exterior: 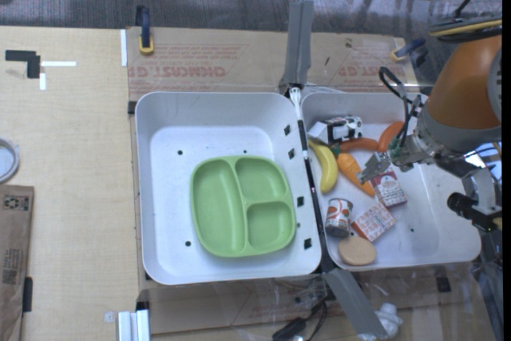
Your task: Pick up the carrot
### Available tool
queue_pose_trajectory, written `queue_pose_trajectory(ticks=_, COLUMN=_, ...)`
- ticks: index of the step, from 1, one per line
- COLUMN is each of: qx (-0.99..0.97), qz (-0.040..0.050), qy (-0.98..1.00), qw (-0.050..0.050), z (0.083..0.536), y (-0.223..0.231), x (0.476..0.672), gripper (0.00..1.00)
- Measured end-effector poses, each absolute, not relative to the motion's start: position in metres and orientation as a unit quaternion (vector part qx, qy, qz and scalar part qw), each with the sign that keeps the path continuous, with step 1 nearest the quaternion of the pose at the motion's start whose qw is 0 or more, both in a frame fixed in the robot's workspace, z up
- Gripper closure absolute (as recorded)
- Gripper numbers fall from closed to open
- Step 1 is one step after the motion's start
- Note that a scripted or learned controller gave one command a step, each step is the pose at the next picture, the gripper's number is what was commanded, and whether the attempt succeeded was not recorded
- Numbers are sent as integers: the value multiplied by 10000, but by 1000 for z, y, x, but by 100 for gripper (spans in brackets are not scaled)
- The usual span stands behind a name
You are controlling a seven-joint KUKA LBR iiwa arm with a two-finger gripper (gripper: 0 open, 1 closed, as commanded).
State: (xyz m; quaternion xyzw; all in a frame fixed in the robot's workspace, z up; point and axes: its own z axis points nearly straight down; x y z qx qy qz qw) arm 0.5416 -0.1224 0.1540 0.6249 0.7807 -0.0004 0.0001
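The carrot (pixel 350 168) is a short orange piece lying in the right bin (pixel 431 243), just right of the banana (pixel 324 164). It points down and to the right. My gripper (pixel 374 169) is low over the bin, right against the carrot's right side and covering part of its lower end. The grey arm with its orange band (pixel 471 84) comes in from the right above it. How the jaws stand is hidden by the slanted view.
The left bin (pixel 160 172) holds a green divided plate (pixel 242 204). Around the carrot lie a red-orange pepper (pixel 361 145), a black-and-white toy (pixel 345 128), a small carton (pixel 390 190), a can (pixel 338 216), a red box (pixel 373 222) and a round biscuit (pixel 357 251).
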Motion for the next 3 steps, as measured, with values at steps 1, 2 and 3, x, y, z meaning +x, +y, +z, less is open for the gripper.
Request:
queue_pose_trajectory(ticks=1, qx=5859, qz=-5, qy=8104, qw=4, z=91, y=-109, x=590, gripper=0)
queue_pose_trajectory(ticks=2, qx=5870, qz=-5, qy=8096, qw=10, z=101, y=-110, x=590, gripper=100)
queue_pose_trajectory(ticks=3, qx=6955, qz=-12, qy=7185, qw=-3, z=191, y=-68, x=564, gripper=100)
